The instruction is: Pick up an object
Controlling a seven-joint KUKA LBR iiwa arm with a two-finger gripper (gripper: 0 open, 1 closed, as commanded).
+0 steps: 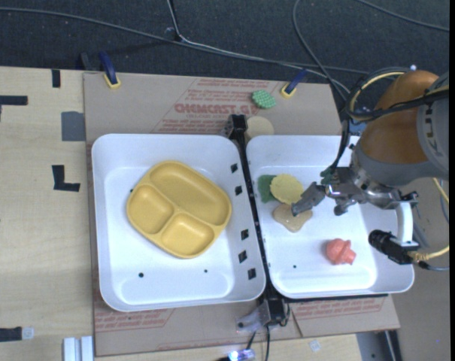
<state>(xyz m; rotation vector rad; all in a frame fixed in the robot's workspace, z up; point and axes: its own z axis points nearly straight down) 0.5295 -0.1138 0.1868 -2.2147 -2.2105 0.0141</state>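
In the right bin (pixel 362 280) lie a yellow round piece with a green leaf (pixel 282 187), a tan bone-shaped piece (pixel 289 219) just below it, and a pink-red piece (pixel 338 251) nearer the front. My gripper (pixel 324 203) hangs low over the bin's middle, to the right of the yellow and tan pieces. It is open; one finger (pixel 310 200) reaches over the tan piece's right end and the other (pixel 339 206) stands apart to the right. I see nothing between them.
The left bin (pixel 110 277) holds a yellow divided plate (pixel 178 209). A small green disc (pixel 263 98) lies on the cardboard behind the bins. Black clips line the divider (pixel 248 201) between the bins. Cables hang above and beside the arm.
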